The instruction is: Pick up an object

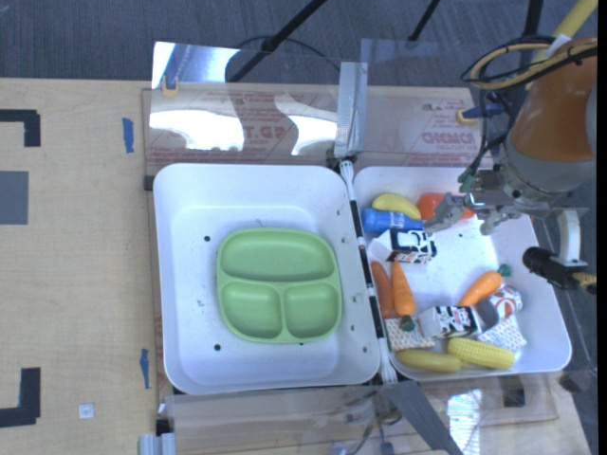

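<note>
Overall: one slanted look down on two white bins, with my arm reaching in from the right.
Gripper (pixel 471 207): mine; it hangs over the far part of the right bin (pixel 555 349), and I cannot tell how it is set or whether anything sits in it.
Arm (pixel 555 121): mine; grey with an orange band, above the right bin's far right corner.
Orange piece (pixel 432 204): in the right bin, just beside my gripper on the side toward the left bin; too hidden to name.
Yellow banana (pixel 396 204): in the right bin's far corner nearest the left bin.
Blue bottle (pixel 383 221): lying just in front of the banana, against the wall shared with the left bin.
Black-and-white carton (pixel 413 245): in front of the blue bottle, near the right bin's middle.
Two carrots (pixel 402 290): lying side by side along the shared wall, in front of the carton.
Third carrot (pixel 480 288): tilted, toward the right bin's right side.
Second carton (pixel 453 321): near the right bin's front, between the carrots.
Corn cob (pixel 485 353): at the right bin's front edge.
Second banana (pixel 430 360): beside the corn, at the same front edge.
Left bin (pixel 180 254): shares a wall with the right bin.
Green divided plate (pixel 280 283): three compartments, resting in the left bin's middle.
</note>
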`<control>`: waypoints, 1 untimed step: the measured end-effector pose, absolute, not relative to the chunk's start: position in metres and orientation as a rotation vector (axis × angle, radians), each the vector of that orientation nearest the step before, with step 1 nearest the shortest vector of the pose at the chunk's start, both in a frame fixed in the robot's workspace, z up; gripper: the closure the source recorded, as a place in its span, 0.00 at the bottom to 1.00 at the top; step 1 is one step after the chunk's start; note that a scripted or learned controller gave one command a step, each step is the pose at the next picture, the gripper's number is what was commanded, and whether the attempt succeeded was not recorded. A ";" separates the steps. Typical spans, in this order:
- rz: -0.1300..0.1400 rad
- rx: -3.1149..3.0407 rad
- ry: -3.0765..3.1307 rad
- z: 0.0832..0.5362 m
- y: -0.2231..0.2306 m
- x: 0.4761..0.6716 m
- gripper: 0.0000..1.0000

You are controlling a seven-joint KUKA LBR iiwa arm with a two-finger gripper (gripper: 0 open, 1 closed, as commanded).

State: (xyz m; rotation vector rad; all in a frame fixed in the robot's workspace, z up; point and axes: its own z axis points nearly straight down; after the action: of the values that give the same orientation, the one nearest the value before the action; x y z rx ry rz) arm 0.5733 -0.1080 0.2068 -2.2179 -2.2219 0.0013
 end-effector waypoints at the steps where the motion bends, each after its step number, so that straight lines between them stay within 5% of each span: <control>1: 0.000 -2.219 -2.223 0.139 -0.152 0.535 0.00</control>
State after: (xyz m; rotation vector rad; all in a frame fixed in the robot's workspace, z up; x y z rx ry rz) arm 0.5354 -0.1524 0.1390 -2.2190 -2.2229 0.0004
